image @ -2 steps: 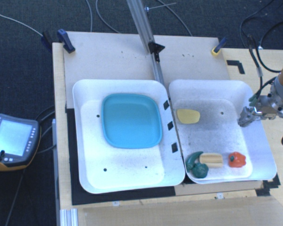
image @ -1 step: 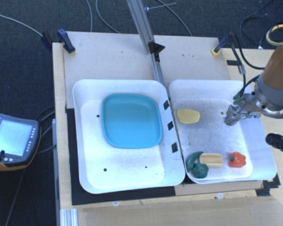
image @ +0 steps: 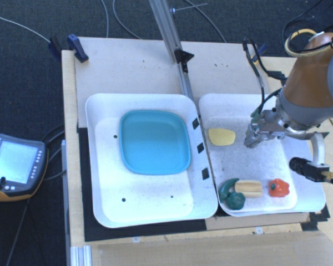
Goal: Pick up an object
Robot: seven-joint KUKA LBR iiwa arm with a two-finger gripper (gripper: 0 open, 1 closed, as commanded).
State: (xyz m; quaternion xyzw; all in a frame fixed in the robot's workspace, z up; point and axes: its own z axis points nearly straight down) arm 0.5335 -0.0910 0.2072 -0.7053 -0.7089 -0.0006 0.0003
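Hovering over the right bin (image: 299,204), jaws (image: 253,139) grip unclear, yellow object (image: 221,137) just beside them, apart.

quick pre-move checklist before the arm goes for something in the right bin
1. Target within reach: flat yellow piece lies just left of the gripper - ok.
2. Target free of neighbours: ok.
3. Gripper carrying nothing: cannot tell.
4. Finger opening: cannot tell.
5. Other items clear of the path: green pepper toy, tan block and red tomato toy sit along the right white bin's near wall - ok.
6. Blue square plate in the left bin, out of the way - ok.
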